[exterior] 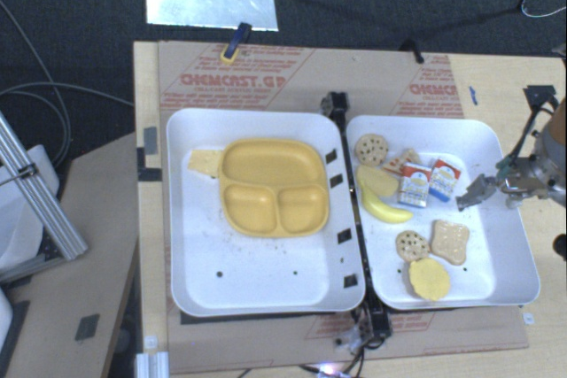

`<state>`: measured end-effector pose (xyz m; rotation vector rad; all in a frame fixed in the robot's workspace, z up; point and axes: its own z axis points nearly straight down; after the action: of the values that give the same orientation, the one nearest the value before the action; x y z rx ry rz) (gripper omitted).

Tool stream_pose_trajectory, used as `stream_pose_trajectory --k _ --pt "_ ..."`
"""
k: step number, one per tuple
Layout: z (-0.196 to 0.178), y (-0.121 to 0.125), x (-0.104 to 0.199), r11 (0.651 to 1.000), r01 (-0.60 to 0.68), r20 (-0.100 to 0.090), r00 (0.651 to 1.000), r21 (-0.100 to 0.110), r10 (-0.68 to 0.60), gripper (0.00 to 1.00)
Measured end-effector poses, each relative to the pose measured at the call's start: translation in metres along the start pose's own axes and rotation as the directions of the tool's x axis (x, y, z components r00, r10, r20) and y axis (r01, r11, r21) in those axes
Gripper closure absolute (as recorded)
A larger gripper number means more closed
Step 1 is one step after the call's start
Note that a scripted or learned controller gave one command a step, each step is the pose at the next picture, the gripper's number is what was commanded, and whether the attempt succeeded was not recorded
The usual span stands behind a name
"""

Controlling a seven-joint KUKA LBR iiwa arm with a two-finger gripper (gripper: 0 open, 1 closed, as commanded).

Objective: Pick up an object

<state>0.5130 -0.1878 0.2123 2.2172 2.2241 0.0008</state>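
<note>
Yellow disc [430, 279]: nearest thing in the right bin [509, 274], lying flat by its front wall.
Toast slice [449, 242]: just behind the disc, to its right.
Lower cookie [410, 244]: beside the toast, touching the disc's rim.
Banana [386, 210]: along the right bin's left side, under a pale yellow wedge [378, 182].
Cartons [428, 182]: two small red-and-white ones, side by side at mid-bin.
Upper cookie [371, 148]: far left corner of the right bin.
Gripper [478, 191]: over the right bin's right half, just right of the cartons, nothing between its fingers; whether released or clenched, cannot tell.
Left bin [257, 283]: holds a yellow divided plate [272, 187], with a pale flat piece [205, 162] at its left edge.
</note>
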Motion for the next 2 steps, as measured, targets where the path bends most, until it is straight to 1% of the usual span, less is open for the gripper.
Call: stream_pose_trajectory --k 1,2 --pt "0.084 0.042 0.030 1.000 0.005 -0.003 1.000 0.003 -0.005 0.00" --pt "0.118 0.126 0.010 1.000 0.006 -0.004 1.000 -0.006 -0.006 0.00"
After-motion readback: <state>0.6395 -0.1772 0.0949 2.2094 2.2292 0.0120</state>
